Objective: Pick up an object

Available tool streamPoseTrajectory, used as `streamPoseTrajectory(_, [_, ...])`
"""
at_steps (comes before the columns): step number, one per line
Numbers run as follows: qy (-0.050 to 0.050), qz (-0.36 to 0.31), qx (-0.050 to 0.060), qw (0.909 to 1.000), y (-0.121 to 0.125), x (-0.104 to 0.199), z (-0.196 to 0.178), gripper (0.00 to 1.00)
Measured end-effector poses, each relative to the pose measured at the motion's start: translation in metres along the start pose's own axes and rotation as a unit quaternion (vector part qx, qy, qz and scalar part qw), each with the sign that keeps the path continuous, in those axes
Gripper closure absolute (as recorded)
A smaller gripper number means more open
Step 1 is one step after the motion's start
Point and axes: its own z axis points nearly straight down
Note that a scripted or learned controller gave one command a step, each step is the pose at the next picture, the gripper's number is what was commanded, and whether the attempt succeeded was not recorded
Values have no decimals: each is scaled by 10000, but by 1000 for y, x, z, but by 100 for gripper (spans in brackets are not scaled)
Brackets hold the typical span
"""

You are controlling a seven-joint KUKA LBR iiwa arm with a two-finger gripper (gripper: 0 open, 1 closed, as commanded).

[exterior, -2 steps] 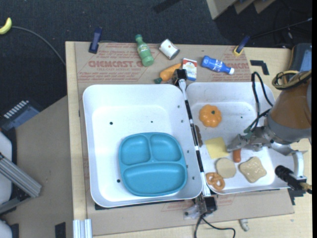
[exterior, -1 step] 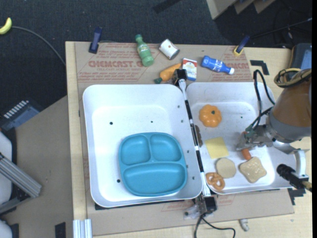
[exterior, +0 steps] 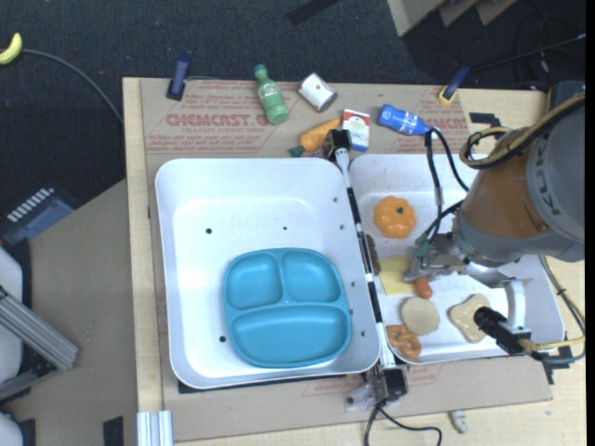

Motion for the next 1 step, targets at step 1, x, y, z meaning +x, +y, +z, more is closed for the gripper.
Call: streamPoseTrajectory(1, [-2, -3, -10, 10000, 40, 56, -100, 100])
